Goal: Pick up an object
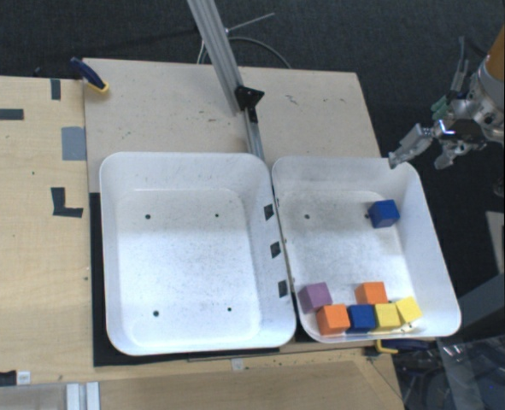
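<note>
The gripper (424,148) hangs released past the right bin's (436,263) far-right corner; the blue cube (384,213) lies near-left of it, apart.

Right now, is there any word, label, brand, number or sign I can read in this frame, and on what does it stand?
None can be read.
Blocks in the right bin: plain coloured faces, no print.
Grey and dark tape patches on the bench: blank shapes, no lettering.
Small dark marks on the rim between the bins: too small to tell.

Even, bright overhead light, soft shadows, mild glare on white bins (273,182), slight overall blur.
</note>
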Controlling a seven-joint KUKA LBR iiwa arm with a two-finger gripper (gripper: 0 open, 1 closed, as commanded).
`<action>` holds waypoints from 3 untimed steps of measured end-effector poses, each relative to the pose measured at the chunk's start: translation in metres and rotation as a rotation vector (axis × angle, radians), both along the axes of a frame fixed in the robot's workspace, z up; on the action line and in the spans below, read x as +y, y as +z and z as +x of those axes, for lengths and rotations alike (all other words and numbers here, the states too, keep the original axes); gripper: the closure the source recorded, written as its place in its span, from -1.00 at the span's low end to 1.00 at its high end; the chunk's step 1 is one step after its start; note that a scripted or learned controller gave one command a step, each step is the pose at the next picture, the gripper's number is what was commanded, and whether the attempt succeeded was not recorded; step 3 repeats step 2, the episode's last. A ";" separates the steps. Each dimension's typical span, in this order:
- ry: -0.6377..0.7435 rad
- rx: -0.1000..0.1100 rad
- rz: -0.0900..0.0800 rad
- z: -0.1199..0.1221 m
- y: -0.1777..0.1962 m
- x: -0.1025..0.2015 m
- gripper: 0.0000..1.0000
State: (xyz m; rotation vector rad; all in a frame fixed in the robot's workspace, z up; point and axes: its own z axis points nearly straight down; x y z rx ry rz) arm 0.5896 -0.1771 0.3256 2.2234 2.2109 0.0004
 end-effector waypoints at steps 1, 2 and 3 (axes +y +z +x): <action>0.004 0.008 0.002 0.007 -0.031 -0.029 -1.00; 0.006 0.013 0.005 -0.015 -0.099 -0.032 -1.00; 0.006 0.013 0.005 -0.015 -0.099 -0.032 -1.00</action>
